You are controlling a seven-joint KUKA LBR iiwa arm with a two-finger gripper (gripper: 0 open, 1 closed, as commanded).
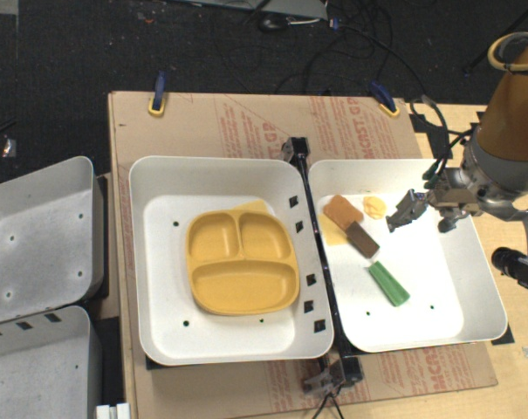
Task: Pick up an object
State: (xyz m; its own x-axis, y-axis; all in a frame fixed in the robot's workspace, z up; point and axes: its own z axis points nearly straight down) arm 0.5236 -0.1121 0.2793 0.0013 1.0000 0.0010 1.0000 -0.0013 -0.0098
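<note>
1. The objects I may pick are lying in the right bin [473, 321], all of them to the left of my gripper [425, 209] in this view. The brown block [362, 239] is sitting below and to the left of me, touching the orange-brown block [341, 210] at its upper end. The small yellow piece [374, 206] is the nearest thing to my fingers, just beside them. The green block [389, 284] is lying further down and to the left, apart from the others.

2. My gripper is hovering over the bare floor of the right bin with its two fingers spread apart, and nothing is sitting between them.

3. I am judging the task as not yet done: no object is lifted, and I am not touching any of them. What is left is to choose one, come down over it, close on it and raise it.

4. The left bin [150, 234], well to my left, is holding a yellow divided tray [243, 263].

5. The cardboard [246, 129] under both bins is carrying red printed writing, but I am not able to read it with certainty.
</note>
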